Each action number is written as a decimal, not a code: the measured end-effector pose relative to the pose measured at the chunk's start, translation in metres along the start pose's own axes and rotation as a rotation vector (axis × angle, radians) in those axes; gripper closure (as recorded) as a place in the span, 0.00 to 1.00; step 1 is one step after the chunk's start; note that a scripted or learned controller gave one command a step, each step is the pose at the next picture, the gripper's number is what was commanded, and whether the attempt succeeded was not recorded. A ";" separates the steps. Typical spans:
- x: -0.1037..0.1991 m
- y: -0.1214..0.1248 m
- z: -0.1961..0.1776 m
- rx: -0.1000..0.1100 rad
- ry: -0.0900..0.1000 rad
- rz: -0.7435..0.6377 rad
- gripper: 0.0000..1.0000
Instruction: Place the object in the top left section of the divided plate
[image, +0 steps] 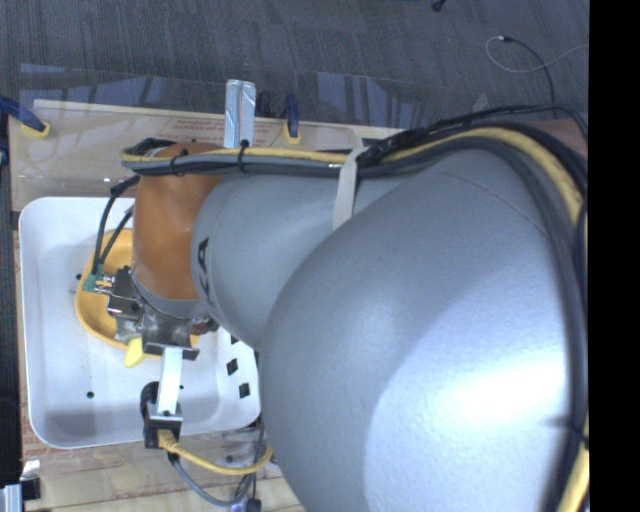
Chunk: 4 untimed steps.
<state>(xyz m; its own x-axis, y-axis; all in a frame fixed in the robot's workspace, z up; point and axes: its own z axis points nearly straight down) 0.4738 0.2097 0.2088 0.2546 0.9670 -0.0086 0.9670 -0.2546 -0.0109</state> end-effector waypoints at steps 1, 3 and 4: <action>0.008 -0.002 0.007 0.002 -0.001 -0.332 1.00; 0.003 0.000 0.015 0.000 0.000 -0.557 1.00; -0.008 0.003 0.033 0.002 0.000 -0.078 1.00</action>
